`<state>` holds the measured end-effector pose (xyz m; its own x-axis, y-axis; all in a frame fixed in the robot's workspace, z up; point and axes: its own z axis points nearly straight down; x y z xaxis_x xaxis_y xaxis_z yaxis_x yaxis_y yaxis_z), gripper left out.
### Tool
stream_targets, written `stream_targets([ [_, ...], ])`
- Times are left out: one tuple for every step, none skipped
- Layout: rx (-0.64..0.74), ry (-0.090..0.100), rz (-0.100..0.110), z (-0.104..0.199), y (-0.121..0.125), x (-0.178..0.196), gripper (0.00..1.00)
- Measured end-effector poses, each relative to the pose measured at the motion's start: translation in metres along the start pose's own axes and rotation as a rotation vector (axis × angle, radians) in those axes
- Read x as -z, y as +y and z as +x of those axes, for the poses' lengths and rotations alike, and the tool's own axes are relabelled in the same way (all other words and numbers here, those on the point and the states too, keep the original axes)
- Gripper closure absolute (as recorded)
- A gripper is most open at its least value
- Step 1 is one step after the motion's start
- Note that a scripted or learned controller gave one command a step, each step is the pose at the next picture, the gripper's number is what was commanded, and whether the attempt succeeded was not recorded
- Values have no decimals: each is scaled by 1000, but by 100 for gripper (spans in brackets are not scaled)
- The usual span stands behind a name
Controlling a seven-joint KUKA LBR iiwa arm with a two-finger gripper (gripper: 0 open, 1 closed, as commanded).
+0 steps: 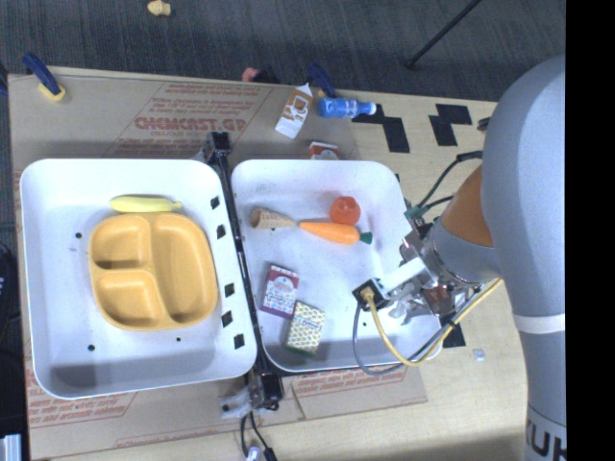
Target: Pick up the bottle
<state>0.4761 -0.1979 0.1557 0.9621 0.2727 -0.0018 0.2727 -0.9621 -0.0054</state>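
A small blue bottle [343, 109] with a white label lies on its side on the cardboard behind the right bin [384, 176], outside both bins. My gripper [424, 303] hangs low over the right bin's near right corner, far from the bottle, and I see nothing held in it. The grey arm with its orange band comes in from the right.
In the right bin lie a carrot [332, 231], a red tomato [345, 209], a cone-shaped piece [272, 221] and two small boxes [280, 291] [306, 327]. The left bin [48, 353] holds a yellow divided plate [152, 269] and a banana [144, 204]. A small carton [294, 111] lies beside the bottle.
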Motion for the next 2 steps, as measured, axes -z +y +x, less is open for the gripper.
stream_targets([
  [-68, -1, 1, -4, 12, 21, 100],
  [-67, -2, 2, -4, 11, 17, 100],
])
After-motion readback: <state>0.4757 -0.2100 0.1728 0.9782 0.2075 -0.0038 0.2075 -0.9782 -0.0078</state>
